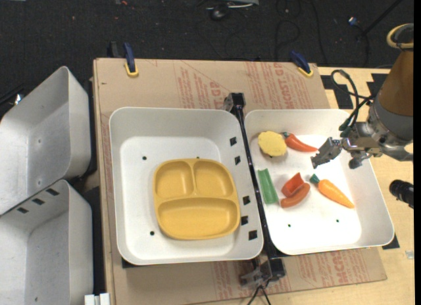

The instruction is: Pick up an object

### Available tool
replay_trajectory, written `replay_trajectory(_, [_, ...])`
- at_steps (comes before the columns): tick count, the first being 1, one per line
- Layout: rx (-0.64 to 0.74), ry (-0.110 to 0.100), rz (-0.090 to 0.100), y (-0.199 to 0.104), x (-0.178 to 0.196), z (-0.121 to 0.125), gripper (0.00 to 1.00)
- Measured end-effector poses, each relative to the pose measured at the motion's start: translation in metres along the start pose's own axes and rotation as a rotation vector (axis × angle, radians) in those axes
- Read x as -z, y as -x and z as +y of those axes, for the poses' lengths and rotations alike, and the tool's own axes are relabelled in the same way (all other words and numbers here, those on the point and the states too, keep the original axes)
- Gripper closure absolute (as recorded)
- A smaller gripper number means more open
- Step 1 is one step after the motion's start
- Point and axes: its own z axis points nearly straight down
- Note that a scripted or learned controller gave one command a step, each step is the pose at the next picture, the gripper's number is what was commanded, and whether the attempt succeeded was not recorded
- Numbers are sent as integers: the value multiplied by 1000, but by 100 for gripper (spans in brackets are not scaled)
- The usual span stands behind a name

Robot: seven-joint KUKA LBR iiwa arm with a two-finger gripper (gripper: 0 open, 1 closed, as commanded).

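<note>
Orange carrot (pixel 333 192) lies in the right bin (pixel 375 231), just below and slightly left of the gripper (pixel 339 150); its long axis slants from green tip at upper left down to lower right; the gripper hangs above the bin floor with fingers parted, grasping nothing; a red pepper (pixel 295 190) sits just left of the carrot; a chilli (pixel 300 143) and a yellow lump (pixel 272 144) lie further up-left.

Grey arm (pixel 388 123), orange band, black cables, dark pincer (pixel 341 154).

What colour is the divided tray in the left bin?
Yellow: the divided tray shows plainly in the camera view.
</note>
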Motion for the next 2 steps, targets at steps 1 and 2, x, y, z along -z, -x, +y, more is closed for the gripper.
replay_trajectory(1, [3,14,-2,-1,7,2,0])
replay_trajectory(2, [1,12,-2,-1,-55,2,0])
